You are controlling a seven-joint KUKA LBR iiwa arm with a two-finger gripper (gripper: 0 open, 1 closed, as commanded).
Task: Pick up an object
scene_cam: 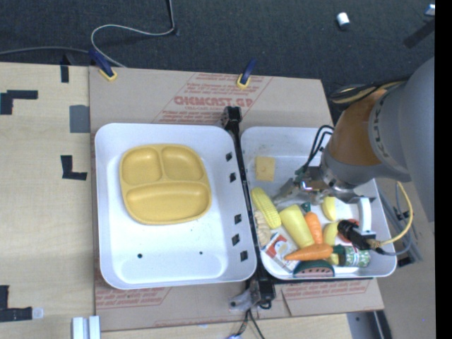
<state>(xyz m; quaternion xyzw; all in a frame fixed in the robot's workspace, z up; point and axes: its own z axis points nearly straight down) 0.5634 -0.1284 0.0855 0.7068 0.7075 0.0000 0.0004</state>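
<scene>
My gripper point(291, 191) hangs low over the middle of the right bin point(282, 141), its metal fingers point(284, 194) spread a little apart with nothing between them. Just left of the tips lies a yellow corn cob point(265, 207). Below them a yellow pepper-like piece point(294, 225) lies beside an orange carrot point(308, 254). A tan cheese square point(265, 168) rests on the bin floor up and to the left of the gripper. A small yellow lemon-like piece point(330, 207) sits to its right.
The left bin point(113, 246) holds a yellow three-part plate point(165, 183). Packets and a green-labelled bottle point(352, 258) crowd the right bin's front edge. The grey arm with its orange band point(353, 136) covers the bin's right side.
</scene>
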